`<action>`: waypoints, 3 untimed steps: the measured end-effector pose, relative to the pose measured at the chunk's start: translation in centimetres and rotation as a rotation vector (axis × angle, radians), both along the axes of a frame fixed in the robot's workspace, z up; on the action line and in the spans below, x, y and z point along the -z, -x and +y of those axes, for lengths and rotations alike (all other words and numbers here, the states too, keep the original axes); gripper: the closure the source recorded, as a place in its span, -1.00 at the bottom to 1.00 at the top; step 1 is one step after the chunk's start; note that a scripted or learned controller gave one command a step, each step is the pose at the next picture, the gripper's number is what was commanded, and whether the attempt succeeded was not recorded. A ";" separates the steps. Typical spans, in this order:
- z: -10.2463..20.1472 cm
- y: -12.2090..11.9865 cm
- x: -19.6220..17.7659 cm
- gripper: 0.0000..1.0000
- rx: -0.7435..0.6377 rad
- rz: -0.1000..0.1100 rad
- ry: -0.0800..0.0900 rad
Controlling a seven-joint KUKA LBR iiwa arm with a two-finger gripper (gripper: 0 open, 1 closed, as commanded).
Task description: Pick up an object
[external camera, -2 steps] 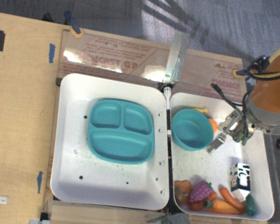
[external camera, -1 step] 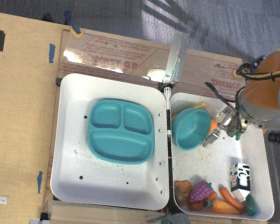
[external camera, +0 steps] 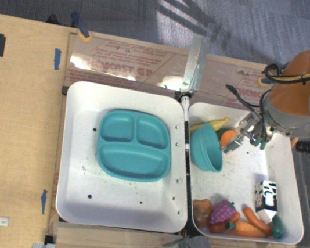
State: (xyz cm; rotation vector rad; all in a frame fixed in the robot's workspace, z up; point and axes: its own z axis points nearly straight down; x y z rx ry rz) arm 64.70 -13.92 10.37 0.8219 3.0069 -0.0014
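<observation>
My gripper (external camera: pixel 246 143) hangs open over the back part of the right bin (external camera: pixel 294 191), with nothing between its fingers. A small orange toy (external camera: pixel 226 138) lies just left of its left finger (external camera: pixel 233 144). Beside that, a teal bowl (external camera: pixel 206 147) is tipped on its side against the bin's left wall, and a yellow banana (external camera: pixel 214 124) pokes out behind it. Along the front of the bin lie purple grapes (external camera: pixel 223 211), an orange carrot (external camera: pixel 256 221), a brown toy (external camera: pixel 202 207) and a black-and-white carton (external camera: pixel 267 198).
The left bin (external camera: pixel 76 137) holds a teal divided plate (external camera: pixel 135 145). A metal divider (external camera: pixel 195 68) stands behind the seam between the bins. The grey arm with its orange band (external camera: pixel 300 83) reaches in from the upper right.
</observation>
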 end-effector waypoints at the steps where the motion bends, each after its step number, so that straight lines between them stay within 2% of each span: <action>1: 6.6 7.0 -8.5 1.00 0.233 0.015 -0.012; 2: 12.6 11.6 -8.1 1.00 0.475 0.022 -0.015; 3: 15.8 13.3 -15.9 1.00 0.486 0.008 -0.018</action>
